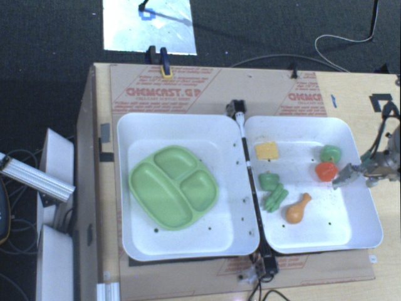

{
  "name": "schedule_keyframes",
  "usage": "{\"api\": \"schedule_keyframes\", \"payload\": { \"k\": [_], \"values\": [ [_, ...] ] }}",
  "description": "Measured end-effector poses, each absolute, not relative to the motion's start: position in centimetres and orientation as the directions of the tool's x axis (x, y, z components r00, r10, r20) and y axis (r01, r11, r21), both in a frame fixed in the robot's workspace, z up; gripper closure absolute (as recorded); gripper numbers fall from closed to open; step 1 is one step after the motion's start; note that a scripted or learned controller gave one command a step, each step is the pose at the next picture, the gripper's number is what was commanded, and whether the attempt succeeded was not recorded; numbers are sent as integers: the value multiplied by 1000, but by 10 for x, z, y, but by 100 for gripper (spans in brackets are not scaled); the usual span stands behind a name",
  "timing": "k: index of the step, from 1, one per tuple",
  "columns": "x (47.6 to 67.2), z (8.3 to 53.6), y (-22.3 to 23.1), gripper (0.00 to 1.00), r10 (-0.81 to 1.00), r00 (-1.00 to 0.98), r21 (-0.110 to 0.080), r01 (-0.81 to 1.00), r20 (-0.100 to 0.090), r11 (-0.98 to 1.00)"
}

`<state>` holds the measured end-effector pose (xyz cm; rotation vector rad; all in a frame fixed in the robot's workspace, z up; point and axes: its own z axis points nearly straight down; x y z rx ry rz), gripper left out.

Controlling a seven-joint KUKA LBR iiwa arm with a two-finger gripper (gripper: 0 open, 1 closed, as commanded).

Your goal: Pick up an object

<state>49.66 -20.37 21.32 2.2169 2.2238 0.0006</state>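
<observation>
Finger state cannot be told: the gripper [346, 175] is seen as a blurred grey shape at the right bin's [313, 243] right edge, just beside the red-orange piece [325, 171], nothing visibly held. A miss is judged likely, since the green piece [330, 153] touches the red one and either could be nudged aside. The arm is cut off at the frame edge.

A divided tray [173, 186] lies in the left bin [182, 125]. Right of that bin, the right bin [301, 129] holds five small toy foods [297, 208].
</observation>
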Motion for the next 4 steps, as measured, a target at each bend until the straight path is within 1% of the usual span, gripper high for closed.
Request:
{"api": "schedule_keyframes", "payload": {
  "k": [1, 2, 3, 4],
  "values": [
    [563, 84, -176, 0, 1000, -3, 2, 1000, -1, 3],
    [563, 95, -177, 100, 1000, -4, 5, 1000, -2, 4],
    [563, 95, -177, 0, 1000, -5, 4, 1000, -2, 5],
    [629, 85, -144, 0, 1000, -5, 3, 1000, 0, 5]
  ]
}}
